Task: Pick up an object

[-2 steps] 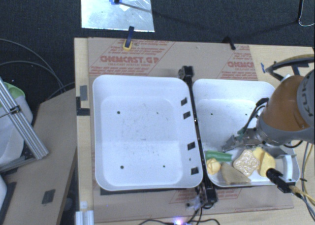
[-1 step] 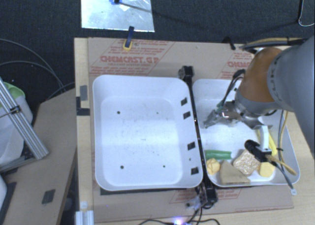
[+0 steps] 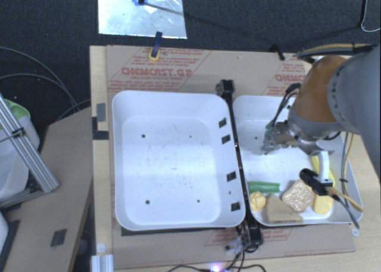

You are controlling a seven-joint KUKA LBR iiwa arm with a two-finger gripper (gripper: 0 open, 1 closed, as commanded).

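Setting: a robotics lab or test cell.
Bench: a board topped with brown cardboard sheet printed in red lettering, standing on dark carpet.
Bins: two shallow white bins side by side on the bench, left bin and right bin, joined by a black clamp strip.
Arm: an industrial grey arm with an orange band, reaching over the right bin.
Cabling: loose black cables on the carpet left of the bench.
Framing: aluminium extrusion rail left of the bench.
Floor marker: a shiny metal sheet beyond the bench's far edge.
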